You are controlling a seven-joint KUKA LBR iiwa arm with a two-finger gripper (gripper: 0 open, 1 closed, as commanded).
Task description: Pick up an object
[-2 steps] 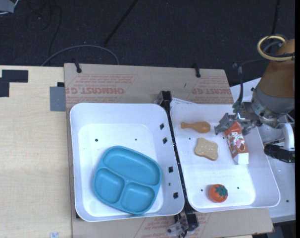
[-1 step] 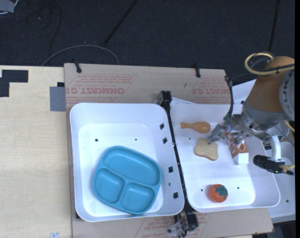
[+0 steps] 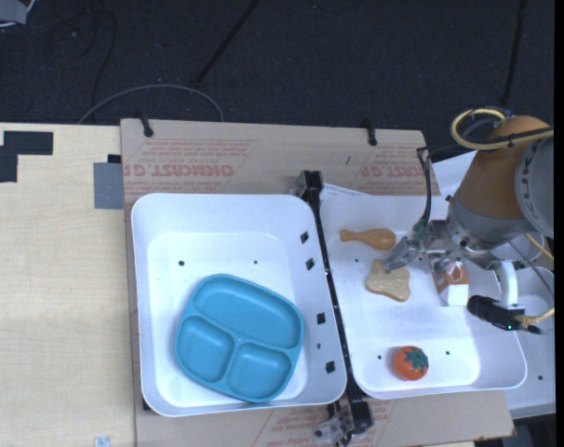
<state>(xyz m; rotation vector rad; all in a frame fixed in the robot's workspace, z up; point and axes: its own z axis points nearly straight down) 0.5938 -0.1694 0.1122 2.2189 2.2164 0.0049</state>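
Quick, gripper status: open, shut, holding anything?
Gripper: cannot be told; it sits low in the right white bin, at the flat tan toast-shaped piece.

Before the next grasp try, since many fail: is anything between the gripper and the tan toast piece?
Nothing visible. The gripper sits at the toast's upper edge in the right bin. The drumstick lies just above, the tomato well below, the small carton to the right.
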